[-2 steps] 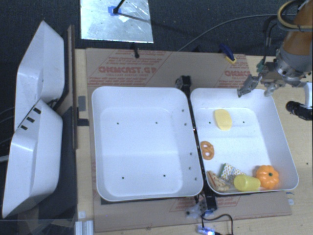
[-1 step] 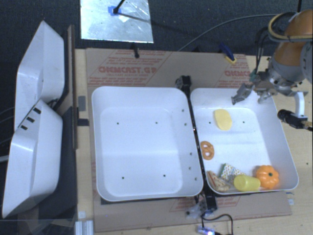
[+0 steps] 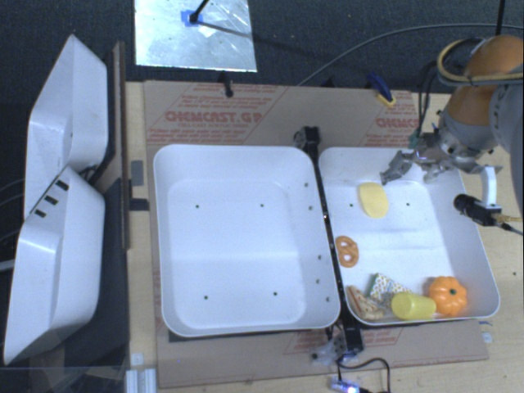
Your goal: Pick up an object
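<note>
Yellow cup (image 3: 413,305) beside orange pumpkin (image 3: 447,295) at bin front; fingers (image 3: 399,170) spread apart, empty, above pale yellow piece (image 3: 374,200).

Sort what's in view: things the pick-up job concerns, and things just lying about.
Job:
pincer
pale yellow piece
pretzel
orange pumpkin
yellow cup
patterned packet
right bin

Lying about:
left bin
metal sheet
cardboard
</note>
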Motion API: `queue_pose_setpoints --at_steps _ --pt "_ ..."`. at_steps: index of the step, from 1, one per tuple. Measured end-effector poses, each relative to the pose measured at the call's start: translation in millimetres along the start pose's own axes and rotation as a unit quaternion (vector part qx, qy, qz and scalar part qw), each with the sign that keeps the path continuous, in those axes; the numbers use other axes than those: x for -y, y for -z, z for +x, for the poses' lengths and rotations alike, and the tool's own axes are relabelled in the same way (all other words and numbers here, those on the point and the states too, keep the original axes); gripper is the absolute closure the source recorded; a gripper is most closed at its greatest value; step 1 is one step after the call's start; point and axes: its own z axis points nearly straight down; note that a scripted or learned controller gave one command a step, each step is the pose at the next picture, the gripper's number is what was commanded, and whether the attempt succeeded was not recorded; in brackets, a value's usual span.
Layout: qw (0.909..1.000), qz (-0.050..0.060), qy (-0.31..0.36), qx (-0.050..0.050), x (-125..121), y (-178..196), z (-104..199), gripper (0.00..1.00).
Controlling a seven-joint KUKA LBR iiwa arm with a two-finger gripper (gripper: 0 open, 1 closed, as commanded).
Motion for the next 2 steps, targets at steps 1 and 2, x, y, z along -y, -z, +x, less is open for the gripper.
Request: queue_pose_setpoints --at_steps 1,2 --pt "1.0000 -0.001 0.000 0.000 0 -49 0 0.00" --pt "1.0000 -0.004 0.001 0.001 -2 -35 0 1.00"
